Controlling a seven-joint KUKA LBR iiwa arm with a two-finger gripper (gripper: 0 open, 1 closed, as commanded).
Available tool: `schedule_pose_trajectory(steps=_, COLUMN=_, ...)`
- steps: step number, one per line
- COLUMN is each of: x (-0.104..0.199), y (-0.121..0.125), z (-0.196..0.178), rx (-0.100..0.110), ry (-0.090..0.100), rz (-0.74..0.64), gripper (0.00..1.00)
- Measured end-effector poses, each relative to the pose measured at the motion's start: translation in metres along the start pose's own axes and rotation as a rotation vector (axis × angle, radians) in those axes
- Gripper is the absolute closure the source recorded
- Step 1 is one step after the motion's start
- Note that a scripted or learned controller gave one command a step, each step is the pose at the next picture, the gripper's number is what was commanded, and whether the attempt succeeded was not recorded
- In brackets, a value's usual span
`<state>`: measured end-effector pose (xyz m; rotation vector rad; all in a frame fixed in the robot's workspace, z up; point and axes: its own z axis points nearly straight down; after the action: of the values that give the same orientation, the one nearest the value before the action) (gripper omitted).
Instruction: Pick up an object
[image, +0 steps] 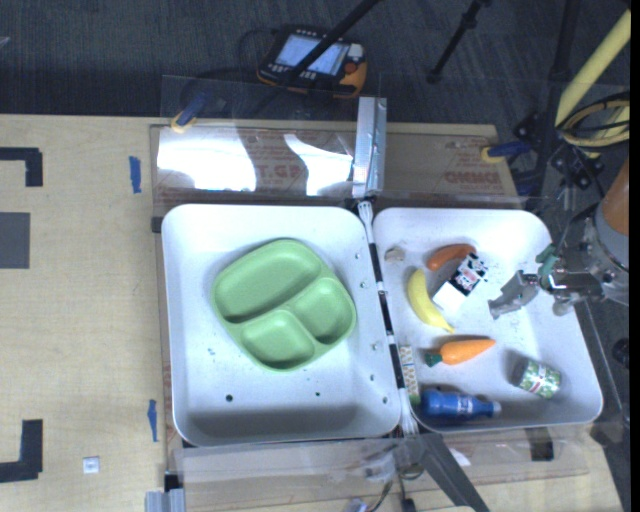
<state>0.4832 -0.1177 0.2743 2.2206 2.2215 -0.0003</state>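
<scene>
The right bin (520, 228) holds several small objects. A yellow banana (425, 300) lies beside a black-and-white box (466, 275) and an orange piece (449, 254). A toy carrot (462, 350) lies further forward. Near the front rim are a blue bottle (455, 405) and a green can (538, 378). My gripper (535, 300) hangs over the right side of this bin, right of the box and above the can. It is open, and nothing sits between its fingers (507, 297).
The left bin (190, 330) holds a green divided plate (284, 302). A raised divider (378, 300) separates the two bins. A clear panel (260, 150) stands behind the left bin. Cables and stands crowd the far right.
</scene>
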Motion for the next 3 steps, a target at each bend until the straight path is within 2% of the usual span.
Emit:
schedule_pose_trajectory(steps=1, x=-0.006, y=0.016, z=0.114, rx=0.0, ry=0.001, rz=-0.192, gripper=0.0)
schedule_pose_trajectory(steps=2, x=-0.022, y=0.061, z=0.187, rx=-0.006, ry=0.0, rz=-0.032, gripper=0.0)
schedule_pose_trajectory(steps=3, x=0.02, y=0.003, z=0.187, rx=-0.006, ry=0.0, rz=0.016, gripper=0.0)
